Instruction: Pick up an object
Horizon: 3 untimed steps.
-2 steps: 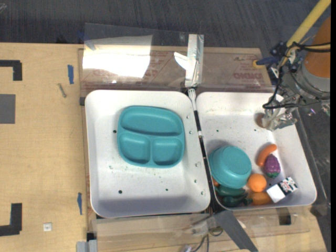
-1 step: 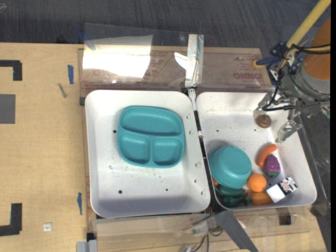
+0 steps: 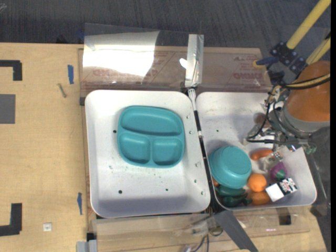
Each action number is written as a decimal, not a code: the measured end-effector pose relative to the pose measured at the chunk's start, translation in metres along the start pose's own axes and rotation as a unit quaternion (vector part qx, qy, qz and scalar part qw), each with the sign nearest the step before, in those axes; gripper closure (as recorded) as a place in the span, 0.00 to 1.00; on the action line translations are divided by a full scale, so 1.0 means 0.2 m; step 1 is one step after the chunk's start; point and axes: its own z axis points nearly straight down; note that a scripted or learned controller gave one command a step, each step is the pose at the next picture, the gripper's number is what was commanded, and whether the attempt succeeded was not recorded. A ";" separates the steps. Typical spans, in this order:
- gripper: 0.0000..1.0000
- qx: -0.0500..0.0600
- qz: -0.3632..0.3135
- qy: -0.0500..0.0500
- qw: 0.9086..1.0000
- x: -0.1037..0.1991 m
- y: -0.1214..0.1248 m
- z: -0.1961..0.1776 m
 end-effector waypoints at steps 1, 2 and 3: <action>0.00 0.002 0.152 0.001 0.988 0.19 0.24 0.00; 1.00 0.005 0.151 -0.005 0.989 0.17 0.23 -0.07; 1.00 -0.002 0.118 0.001 0.993 -0.31 0.29 -0.13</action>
